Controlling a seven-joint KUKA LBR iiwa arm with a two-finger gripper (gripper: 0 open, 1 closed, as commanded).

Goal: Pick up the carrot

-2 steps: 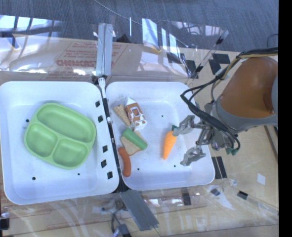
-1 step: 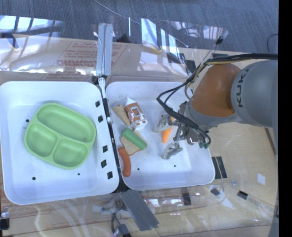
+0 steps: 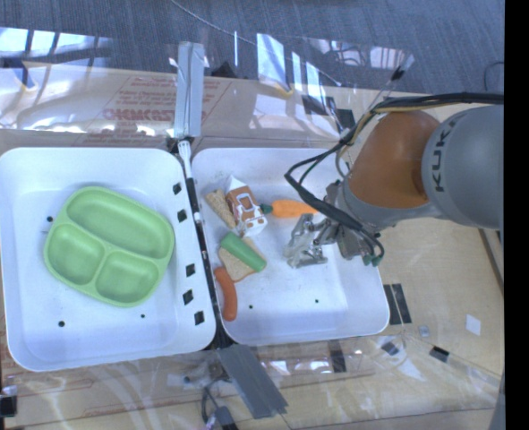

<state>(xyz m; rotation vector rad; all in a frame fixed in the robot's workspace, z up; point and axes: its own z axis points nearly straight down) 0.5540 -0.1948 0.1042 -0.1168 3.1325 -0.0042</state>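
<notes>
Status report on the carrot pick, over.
Gripper low in the right bin, nothing seen between its fingers. Carrot lies just above it, beside the small carton. Carton crowds carrot's left end.

light: bright, even | glare: streaks on clear sheet [image 3: 273, 70] at top | shadows: soft | focus: slightly soft

Two bins, one plate, six small things

Two white bins sit side by side: the left bin [image 3: 13, 240] holds one green divided plate [image 3: 109, 245]; the right bin [image 3: 336, 307] holds one carrot [image 3: 291, 209], one sausage [image 3: 227, 294], one cracker [image 3: 217, 207], one small carton [image 3: 244, 209], one green piece [image 3: 243, 251] and one slice of bread [image 3: 235, 266].
</notes>
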